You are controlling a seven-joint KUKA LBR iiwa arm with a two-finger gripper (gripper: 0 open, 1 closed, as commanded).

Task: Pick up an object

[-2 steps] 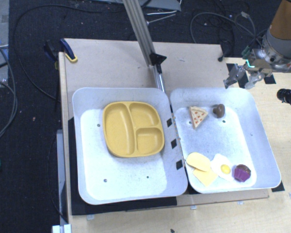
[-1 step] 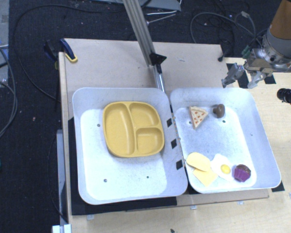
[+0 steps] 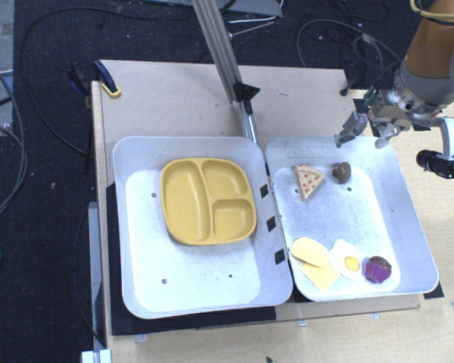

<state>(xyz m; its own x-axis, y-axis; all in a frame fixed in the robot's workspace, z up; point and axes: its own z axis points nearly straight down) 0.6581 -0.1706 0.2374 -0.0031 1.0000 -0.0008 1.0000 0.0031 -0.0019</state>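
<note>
Landmark: right bin (image 3: 408, 225), the white tray nearer the arm; all places given from it

- Gripper (image 3: 365, 131): hung over the bin's far rim, fingers spread apart with nothing between them; judged to be poised there because the nearest pieces lay just inside that edge
- Brown lump (image 3: 341, 172): in the bin's far part, closest to the gripper, so the likeliest pick
- Pizza slice (image 3: 308, 181): far part, just beside the lump, apart from it
- Cheese slices (image 3: 315, 262), fried egg (image 3: 347, 260), purple piece (image 3: 377, 268): in a row along the near edge, the egg touching the cheese; crowded, hence poorer targets
- Left bin (image 3: 136, 278): against the right bin's left side, bearing a yellow divided plate (image 3: 209, 201), probably meant to receive items
</note>
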